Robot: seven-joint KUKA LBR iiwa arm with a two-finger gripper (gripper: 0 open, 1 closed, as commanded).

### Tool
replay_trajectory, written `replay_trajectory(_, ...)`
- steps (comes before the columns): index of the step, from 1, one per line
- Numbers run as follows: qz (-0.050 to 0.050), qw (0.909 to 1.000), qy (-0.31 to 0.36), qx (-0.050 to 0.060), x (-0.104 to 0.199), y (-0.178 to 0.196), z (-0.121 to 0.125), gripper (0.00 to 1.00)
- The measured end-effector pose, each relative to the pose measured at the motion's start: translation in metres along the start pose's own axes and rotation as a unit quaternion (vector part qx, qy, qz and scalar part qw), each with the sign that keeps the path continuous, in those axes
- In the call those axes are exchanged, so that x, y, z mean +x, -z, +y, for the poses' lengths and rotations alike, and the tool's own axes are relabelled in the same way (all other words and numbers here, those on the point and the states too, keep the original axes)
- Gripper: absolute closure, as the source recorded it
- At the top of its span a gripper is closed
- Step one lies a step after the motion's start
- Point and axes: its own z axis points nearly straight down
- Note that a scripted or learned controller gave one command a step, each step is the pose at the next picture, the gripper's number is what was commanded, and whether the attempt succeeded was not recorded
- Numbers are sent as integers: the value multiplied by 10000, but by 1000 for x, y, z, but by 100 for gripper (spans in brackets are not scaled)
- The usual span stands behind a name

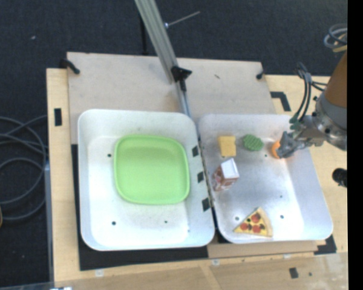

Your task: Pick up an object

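The right bin (302,192) holds a yellow block (227,145), a green bumpy piece (251,142), a small red and white carton (227,173) and a pizza slice toy (253,223). A small orange object (276,150) lies at the bin's upper right. My gripper (285,145) is right at that orange object, touching or just over it, and the wrist hides part of it. The arm comes in from the right edge.
A green square plate (151,169) lies in the left bin (91,180). A slanted metal pole (160,35) rises from the back between the bins. Black cables lie on the floor at the left (12,168).
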Motion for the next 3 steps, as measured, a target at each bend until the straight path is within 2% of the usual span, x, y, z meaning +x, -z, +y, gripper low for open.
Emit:
replay_trajectory(1, 1, 10000, 1, 1, 52, -11, 13, 100)
replay_trajectory(2, 4, 10000, 9, -4, 113, -6, 20, 100)
replay_trajectory(3, 3, 10000, 4, -5, 166, -4, 18, 100)
